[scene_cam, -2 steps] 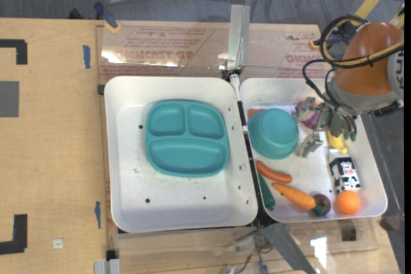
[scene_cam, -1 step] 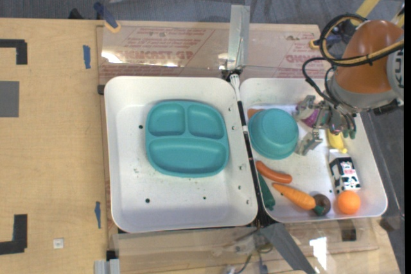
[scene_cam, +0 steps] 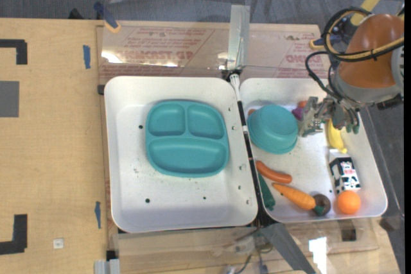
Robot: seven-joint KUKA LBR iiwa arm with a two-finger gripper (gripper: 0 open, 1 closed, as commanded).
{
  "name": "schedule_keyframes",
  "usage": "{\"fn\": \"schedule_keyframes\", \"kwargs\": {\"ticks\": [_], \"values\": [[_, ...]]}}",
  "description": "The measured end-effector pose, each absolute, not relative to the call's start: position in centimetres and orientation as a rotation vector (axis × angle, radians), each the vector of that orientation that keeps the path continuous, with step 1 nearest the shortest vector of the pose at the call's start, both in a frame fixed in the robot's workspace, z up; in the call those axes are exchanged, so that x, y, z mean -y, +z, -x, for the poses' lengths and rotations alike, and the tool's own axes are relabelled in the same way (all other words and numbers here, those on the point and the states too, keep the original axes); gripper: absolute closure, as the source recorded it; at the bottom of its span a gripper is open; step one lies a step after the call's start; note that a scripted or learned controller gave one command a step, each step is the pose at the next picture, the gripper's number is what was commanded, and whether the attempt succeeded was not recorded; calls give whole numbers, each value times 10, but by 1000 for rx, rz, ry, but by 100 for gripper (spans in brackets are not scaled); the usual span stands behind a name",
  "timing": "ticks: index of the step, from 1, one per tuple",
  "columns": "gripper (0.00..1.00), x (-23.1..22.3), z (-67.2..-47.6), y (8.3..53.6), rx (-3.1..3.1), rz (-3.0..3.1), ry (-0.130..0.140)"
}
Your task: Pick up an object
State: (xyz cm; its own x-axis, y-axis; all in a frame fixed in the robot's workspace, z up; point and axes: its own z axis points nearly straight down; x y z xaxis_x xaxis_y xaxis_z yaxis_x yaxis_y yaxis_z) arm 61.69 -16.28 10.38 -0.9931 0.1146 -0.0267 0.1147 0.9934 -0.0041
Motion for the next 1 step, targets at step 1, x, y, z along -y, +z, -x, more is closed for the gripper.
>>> {"fn": "schedule_keyframes", "kwargs": {"ticks": [1], "values": [[100, 123, -562, 90, -3113, -331, -3]]}}
